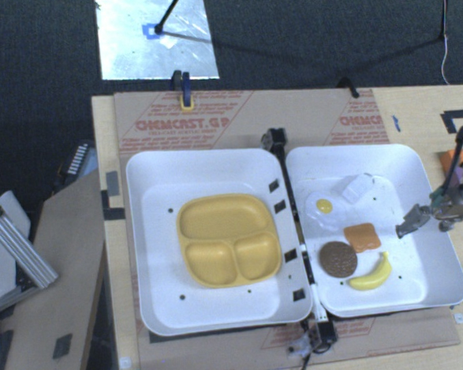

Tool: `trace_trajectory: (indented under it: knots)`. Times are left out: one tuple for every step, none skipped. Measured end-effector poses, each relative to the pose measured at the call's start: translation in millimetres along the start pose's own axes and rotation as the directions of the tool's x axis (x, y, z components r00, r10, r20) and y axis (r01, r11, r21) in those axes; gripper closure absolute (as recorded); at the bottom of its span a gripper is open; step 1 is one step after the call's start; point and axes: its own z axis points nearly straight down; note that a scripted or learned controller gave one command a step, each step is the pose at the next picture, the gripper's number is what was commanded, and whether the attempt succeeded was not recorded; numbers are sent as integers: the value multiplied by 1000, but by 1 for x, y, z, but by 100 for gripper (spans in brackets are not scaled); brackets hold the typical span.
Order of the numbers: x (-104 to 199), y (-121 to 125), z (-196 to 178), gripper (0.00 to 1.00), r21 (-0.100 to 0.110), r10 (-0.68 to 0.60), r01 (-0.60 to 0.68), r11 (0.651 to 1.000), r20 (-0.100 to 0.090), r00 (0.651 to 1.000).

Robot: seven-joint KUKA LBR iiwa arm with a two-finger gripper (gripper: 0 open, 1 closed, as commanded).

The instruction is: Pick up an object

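White right bin, blurred jaws beside toast

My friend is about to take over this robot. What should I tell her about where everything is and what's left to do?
Gripper: over the right bin's right side, near its floor; holding nothing that I can see.
Right bin: fried egg, orange toast slice, brown round patty, yellow banana, and a clear wrapper-like piece.
Left bin: yellow divided tray.
Done: nothing picked up yet.
Left: close on one item and lift it; the toast lies nearest the gripper.
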Motion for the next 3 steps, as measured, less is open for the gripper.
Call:
trace_trajectory:
  knots:
    - [0, 3, -5, 0, -11, -4, 4, 1000, 3, 1000]
    - [3, 9, 39, 0, -8, -3, 3, 1000, 1, 1000]
    - [9, 7, 82, 0, -7, -2, 2, 1000, 1, 1000]
